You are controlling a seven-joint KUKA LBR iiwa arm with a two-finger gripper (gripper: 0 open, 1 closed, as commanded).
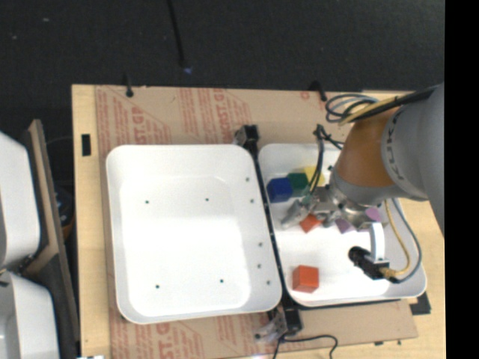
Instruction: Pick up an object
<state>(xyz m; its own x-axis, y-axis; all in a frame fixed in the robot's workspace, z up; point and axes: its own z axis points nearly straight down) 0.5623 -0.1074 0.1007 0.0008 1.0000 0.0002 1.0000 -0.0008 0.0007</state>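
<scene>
The arm reached in from 3 o'clock and sat low over the right bin, with the gripper down among the cluster at the bin's middle. I could not tell how the jaws stood; the wrist body and cables covered most of the view there (no clean look at the gap). Candidate objects: a blue block at roughly 11 o'clock of the gripper, a green block just beside it at 12, a yellow piece peeking past that, a small red-orange piece touching or just beside the grey tips at 6 o'clock, and a purple piece near the wrist at 3. A separate orange cube lay well apart at 6 o'clock, near the bin's front wall, with free space all round it. The left bin held nothing relevant. My read: the step in hand was closing on something in the cluster, most likely the red-orange piece. To do it well, the tips should straddle one piece only, stay square to its faces, and go fully down before closing, since neighbours close by could wedge or get nudged. Lift straight up and slowly. If the grab failed, the lone orange cube looked the easier target.
</scene>
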